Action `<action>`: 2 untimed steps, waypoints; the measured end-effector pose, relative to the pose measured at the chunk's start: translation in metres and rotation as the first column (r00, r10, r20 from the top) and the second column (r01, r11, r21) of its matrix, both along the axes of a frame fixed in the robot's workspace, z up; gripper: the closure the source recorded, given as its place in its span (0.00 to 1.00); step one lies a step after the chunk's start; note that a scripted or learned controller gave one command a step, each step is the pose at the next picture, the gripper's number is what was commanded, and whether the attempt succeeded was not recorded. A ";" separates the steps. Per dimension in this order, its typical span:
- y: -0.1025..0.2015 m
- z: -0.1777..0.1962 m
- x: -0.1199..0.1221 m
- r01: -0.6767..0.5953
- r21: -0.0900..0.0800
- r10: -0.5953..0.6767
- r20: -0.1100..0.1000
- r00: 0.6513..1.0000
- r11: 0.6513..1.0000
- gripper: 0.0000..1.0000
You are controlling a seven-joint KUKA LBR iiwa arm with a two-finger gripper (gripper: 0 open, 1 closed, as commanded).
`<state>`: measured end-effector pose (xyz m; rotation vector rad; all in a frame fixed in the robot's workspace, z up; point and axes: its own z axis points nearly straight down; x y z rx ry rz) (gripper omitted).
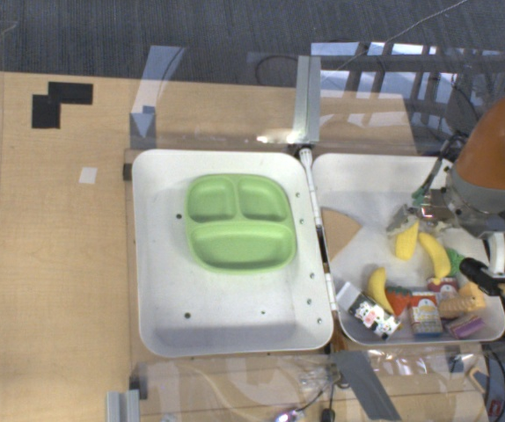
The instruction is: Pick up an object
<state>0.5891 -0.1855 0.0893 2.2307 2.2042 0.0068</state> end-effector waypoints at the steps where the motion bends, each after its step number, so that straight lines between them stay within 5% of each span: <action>1: 0.002 0.009 0.002 0.000 0.003 0.000 0.003 1.000 1.000 1.00; 2: 0.078 0.124 0.005 0.092 0.002 -0.092 -0.007 0.996 0.996 1.00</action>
